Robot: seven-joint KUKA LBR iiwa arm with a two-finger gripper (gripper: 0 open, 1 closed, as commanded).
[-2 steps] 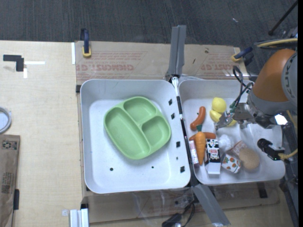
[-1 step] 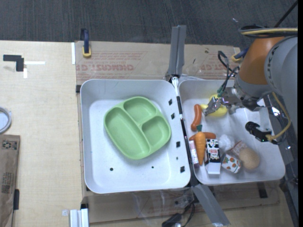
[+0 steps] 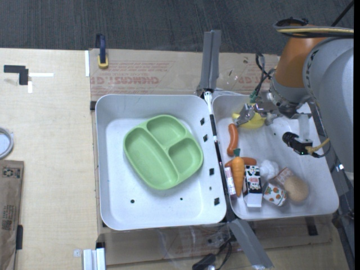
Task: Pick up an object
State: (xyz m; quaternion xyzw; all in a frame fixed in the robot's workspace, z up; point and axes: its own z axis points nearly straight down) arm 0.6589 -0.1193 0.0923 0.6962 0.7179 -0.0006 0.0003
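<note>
Two bins (image 3: 107, 151); one green plate (image 3: 163, 151); one carrot (image 3: 238, 175); one hand (image 3: 246, 116).

Even, bright overhead lighting, white bins (image 3: 107, 167) near overexposed along their rims, soft short shadow under the green plate (image 3: 163, 151), arm (image 3: 332, 55) at upper right slightly blurred, dark floor at top grainy, focus otherwise adequate

Green three-compartment plate (image 3: 163, 151) in the left bin (image 3: 107, 167); blue-handled clamp (image 3: 101, 50) on the bench behind.
</note>
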